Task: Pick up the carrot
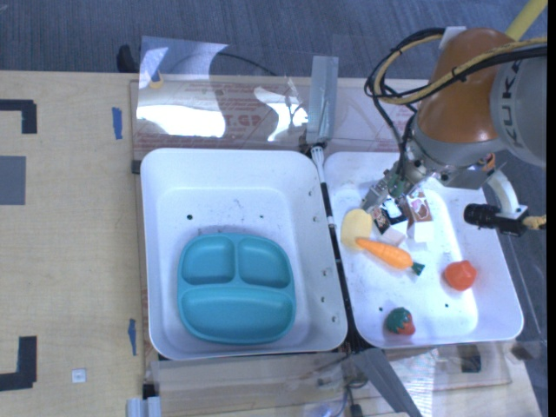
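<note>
The carrot (387,254) lies flat in the right bin (495,315), its green tip pointing away from the pale yellow item (355,227) that touches its thick end. The gripper (389,205) hangs just above the carrot; whether it is closed, I cannot tell. An orange tomato-like item (460,274) is beside the carrot's tip, a strawberry (400,321) below the carrot. The teal divided tray (234,289) sits in the left bin (165,181).
</note>
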